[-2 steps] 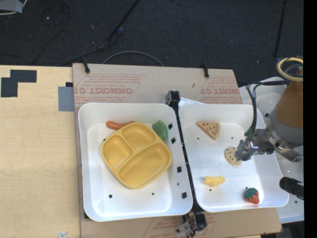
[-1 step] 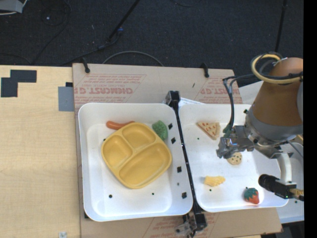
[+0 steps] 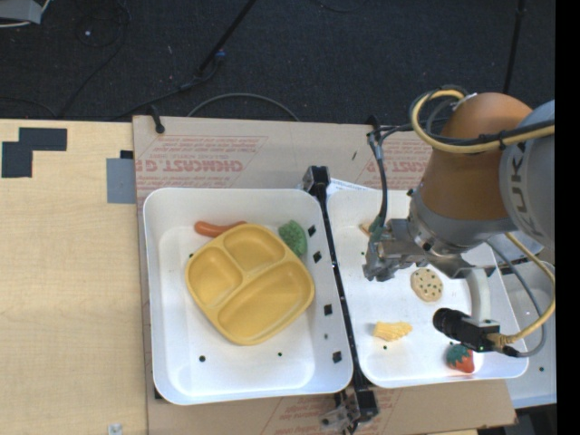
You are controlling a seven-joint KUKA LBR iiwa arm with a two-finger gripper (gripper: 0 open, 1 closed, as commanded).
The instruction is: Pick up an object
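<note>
Dark floor with loose cables lies behind the counter (image 3: 63, 270), a pale wooden top carrying two shallow white bins side by side on a sheet of cardboard (image 3: 227, 157). From where I stand the tool (image 3: 379, 265) hangs low inside the right bin (image 3: 399, 374), near its upper left part, and I cannot tell how it is set or whether it has hold of anything. Just beside it to the right lies a round speckled cookie (image 3: 426, 285), flat on the bin floor. It looks like a small toy, so probably light and stiff, a bit slick, best pinched across its width at the rim. Below the tool sits a yellow corn piece (image 3: 392, 331), near but apart from the cookie. Further right, at the bin's lower corner, is a red strawberry (image 3: 462, 359) partly behind a black fitting. Across the divider, the left bin (image 3: 181, 370) holds a yellow divided plate (image 3: 249, 282), with an orange carrot (image 3: 216, 227) and a green broccoli piece (image 3: 293, 236) along its upper edge.
</note>
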